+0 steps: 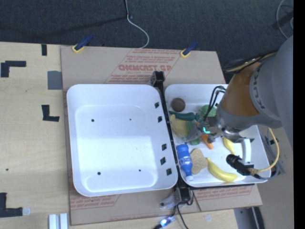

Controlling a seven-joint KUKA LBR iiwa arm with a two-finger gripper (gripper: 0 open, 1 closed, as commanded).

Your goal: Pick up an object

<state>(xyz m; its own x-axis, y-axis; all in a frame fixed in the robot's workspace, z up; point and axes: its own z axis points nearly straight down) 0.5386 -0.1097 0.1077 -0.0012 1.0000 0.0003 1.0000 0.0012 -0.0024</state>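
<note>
Camera view gives us 2 white bins side by side on a cardboard sheet. We see the left bin [114, 137] filling the middle of the frame with its bare floor showing, and the right bin [190, 90] at centre right, crowded with small things. The arm [250, 97] comes in from the right and dips into that right bin; the claw [202, 130] sits low among the clutter, and we cannot tell its state because the wrist hides it.

Any of these could be the pick. The banana [220, 171] at lower right of the bin looks light, smooth and curved, so we judge a grip across its middle safest, since the ends would slip. The blue bottle [184, 159] beside the dividing wall looks stiff and light, best taken across its body. The tan sponge-like piece [198, 160] touching it should be soft and forgiving. The brown ball [178, 104] at the bin's upper left is round and may roll away.
</note>
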